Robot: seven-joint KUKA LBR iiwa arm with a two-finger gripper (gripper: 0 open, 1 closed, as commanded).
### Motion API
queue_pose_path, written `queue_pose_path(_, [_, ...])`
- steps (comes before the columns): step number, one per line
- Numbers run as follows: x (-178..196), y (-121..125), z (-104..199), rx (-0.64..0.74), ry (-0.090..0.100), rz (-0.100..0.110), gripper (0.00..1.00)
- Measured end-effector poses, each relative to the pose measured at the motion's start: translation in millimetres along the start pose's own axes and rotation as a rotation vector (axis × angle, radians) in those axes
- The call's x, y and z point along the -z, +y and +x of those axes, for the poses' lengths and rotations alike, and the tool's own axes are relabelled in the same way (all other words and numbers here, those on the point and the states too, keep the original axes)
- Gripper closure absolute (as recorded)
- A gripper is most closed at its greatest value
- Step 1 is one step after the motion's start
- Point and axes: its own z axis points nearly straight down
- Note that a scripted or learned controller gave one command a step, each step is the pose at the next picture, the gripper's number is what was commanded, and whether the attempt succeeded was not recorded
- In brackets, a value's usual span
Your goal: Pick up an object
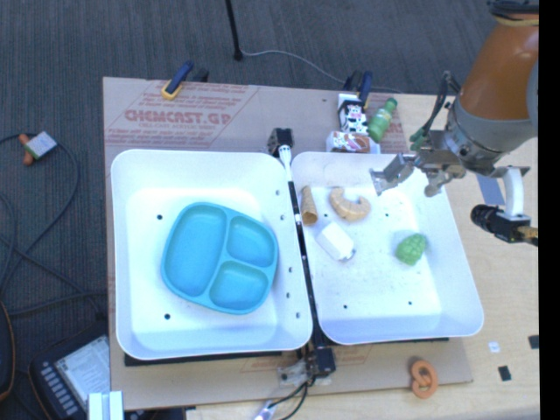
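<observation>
Green ball (410,248) alone near right bin (455,234) edge; fingers (385,177) apart above.

Cardboard-topped bench (175,116), two white bins (140,234) side by side, orange ring (423,377) near front edge

Tray (219,258) in left bin (131,234)

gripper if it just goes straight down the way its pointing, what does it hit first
Most likely bare floor of the right bin near its top edge. The gripper hangs above that spot. The croissant lies to its left and the green object nearer the camera, both off the line, though depth is hard to judge.
</observation>
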Motion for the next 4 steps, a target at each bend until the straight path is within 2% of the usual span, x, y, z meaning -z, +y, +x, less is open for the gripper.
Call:
queue_pose_path(1, [-129, 46, -38, -0.002, -0.001, 0.004, 0.0])
queue_pose_path(2, [-179, 10, -7, -0.001, -0.002, -0.007, 0.0])
queue_pose_path(3, [-171, -63, 22, -0.001, 0.0, 0.001, 0.0])
queue_pose_path(4, [-179, 6, 17, 0.0, -0.002, -0.008, 0.0])
